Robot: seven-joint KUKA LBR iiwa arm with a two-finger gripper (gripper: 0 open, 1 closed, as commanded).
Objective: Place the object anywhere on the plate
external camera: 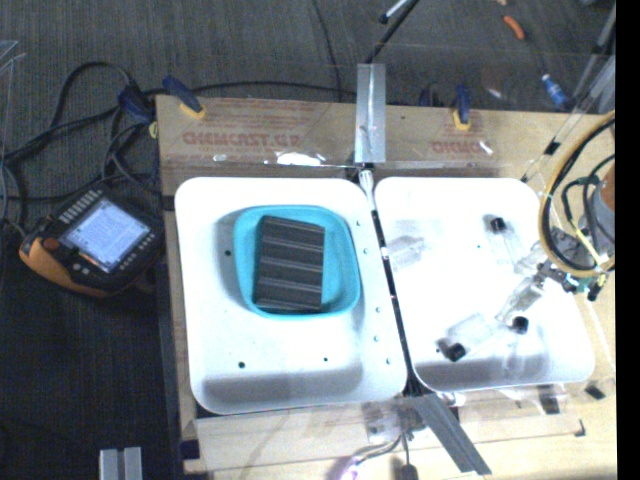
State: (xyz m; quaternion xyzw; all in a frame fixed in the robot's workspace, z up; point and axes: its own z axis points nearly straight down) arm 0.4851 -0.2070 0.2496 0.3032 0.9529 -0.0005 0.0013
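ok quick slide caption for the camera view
Dark ribbed block lying on the blue plate in the left bin; arm at the right bin's far edge.

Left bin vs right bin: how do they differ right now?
The left bin holds a blue plate with a dark ribbed block lying on it; the right bin holds neither plate nor block. The right bin has small black pieces and clear, see-through bits scattered on its floor; the left bin shows only tiny dark specks. The arm comes in over the right bin's right side, not the left bin. Both are shallow, white and sit side by side.
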